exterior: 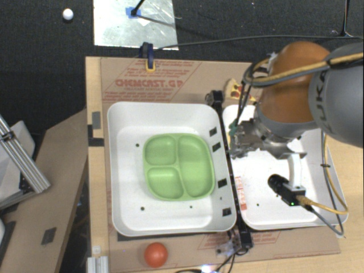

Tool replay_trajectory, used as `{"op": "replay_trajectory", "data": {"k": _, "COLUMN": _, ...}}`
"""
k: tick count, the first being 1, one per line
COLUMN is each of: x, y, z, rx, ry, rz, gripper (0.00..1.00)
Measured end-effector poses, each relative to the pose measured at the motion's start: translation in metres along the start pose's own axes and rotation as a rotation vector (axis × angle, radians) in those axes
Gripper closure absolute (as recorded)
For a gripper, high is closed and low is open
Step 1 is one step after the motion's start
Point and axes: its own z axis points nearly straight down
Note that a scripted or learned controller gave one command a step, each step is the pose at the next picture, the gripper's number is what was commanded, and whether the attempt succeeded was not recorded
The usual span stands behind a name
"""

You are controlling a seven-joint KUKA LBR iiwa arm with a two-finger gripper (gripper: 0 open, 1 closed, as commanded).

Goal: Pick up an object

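"CHEMCAST GP" printed on brown board (pixel 149 83)

Two shallow white bins sit side by side on the bench, a left bin (pixel 122 152) and a right bin (pixel 267 209). One green divided tray (pixel 178 166) with three compartments lies in the left bin. One orange ball (pixel 155 254), one small white ball (pixel 68 14) and one grey arm (pixel 318 90) make up the rest
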Motion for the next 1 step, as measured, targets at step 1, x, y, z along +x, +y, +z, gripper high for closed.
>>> {"op": "replay_trajectory", "data": {"k": 1, "x": 0.0475, "y": -0.0127, "z": 0.0006, "rx": 0.0, "ry": 0.0, "rz": -0.001, "gripper": 1.0}}
